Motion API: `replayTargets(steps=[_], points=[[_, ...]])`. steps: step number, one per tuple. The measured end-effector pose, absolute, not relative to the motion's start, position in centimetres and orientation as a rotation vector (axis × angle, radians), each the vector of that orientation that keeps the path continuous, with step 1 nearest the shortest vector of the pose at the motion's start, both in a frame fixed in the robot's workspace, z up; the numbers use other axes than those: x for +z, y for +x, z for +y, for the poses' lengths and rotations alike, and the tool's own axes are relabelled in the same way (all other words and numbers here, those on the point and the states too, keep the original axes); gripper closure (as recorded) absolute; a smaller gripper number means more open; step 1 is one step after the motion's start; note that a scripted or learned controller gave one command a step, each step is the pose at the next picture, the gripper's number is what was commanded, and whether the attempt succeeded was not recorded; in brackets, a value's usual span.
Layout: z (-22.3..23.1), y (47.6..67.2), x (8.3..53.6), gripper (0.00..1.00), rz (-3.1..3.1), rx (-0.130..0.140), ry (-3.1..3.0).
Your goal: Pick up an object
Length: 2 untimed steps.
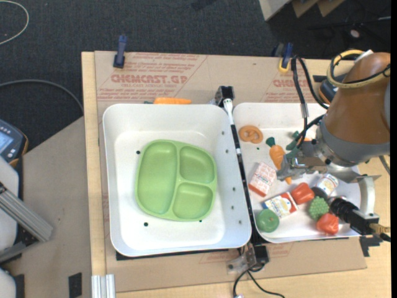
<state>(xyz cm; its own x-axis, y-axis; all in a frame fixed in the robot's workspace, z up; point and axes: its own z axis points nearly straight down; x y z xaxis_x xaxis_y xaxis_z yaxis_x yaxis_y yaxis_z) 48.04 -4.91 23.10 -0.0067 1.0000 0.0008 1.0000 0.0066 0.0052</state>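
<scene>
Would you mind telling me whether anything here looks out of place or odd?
One thing: an orange object lies on the bench outside the left bin, against its far rim. The green divided plate sits flat, and the toy foods lie jumbled in the right bin.

**Colours on the bench and in the two bins**

The bench (186, 73) is pale tan with faded red lettering. Both bins are white. In the left bin (118, 185) lies a light green divided plate (177, 180). The right bin (273, 112) carries an orange pretzel shape (250, 133) at 11 o'clock, an orange carrot with a green top (275, 151), a red-and-white carton (262, 178), a green round piece (268, 220) at 7 o'clock, a red pepper (303, 194) and a red strawberry (328, 224). The arm (360, 117) is grey and orange.
</scene>
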Motion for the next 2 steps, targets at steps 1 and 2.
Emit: replayTargets(steps=[1,2], points=[[1.8,47.9,22.5,1.00,2.233,0.001,2.215],[4.7,48.0,27.5,1.00,2.225,0.009,2.214]])
